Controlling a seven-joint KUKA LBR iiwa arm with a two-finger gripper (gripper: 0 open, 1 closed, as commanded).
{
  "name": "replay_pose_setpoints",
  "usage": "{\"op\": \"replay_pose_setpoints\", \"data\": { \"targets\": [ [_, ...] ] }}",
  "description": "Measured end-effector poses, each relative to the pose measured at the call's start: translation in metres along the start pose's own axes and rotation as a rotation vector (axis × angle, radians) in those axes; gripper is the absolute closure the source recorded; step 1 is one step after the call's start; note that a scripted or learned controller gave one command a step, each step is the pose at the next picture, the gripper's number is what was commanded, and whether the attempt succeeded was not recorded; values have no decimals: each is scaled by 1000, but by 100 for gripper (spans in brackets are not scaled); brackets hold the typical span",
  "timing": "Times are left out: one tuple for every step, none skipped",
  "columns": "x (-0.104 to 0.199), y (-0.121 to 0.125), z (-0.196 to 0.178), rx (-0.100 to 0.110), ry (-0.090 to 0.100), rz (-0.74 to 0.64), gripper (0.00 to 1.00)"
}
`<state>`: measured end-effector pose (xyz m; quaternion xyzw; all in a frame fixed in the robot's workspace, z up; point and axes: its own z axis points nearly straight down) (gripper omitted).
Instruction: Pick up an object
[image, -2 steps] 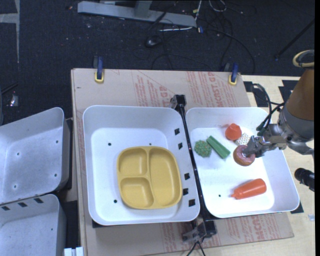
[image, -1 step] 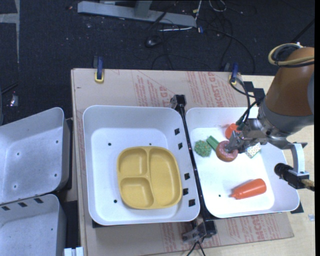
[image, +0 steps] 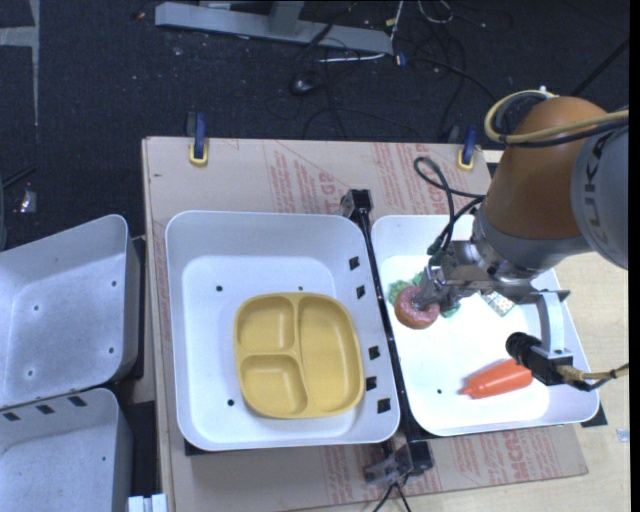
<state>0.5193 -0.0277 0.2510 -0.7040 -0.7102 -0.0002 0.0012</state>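
In the right bin (image: 560, 405), we see the gripper (image: 432, 296) low over a round pink thing (image: 415, 310) with a bit of green beside it. The gripper seems to touch the pink thing. We cannot tell if its jaws are apart or together. An orange carrot (image: 495, 380) lies near the front of this bin, apart from the gripper. In the left bin (image: 200, 250) sits a yellow tray (image: 297, 355) with three parts.
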Motion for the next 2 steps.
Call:
{"op": "replay_pose_setpoints", "data": {
  "targets": [
    [52,16,0,-3,-1,0,100],
    [105,13,15,2,-1,1,100]
  ]
}}
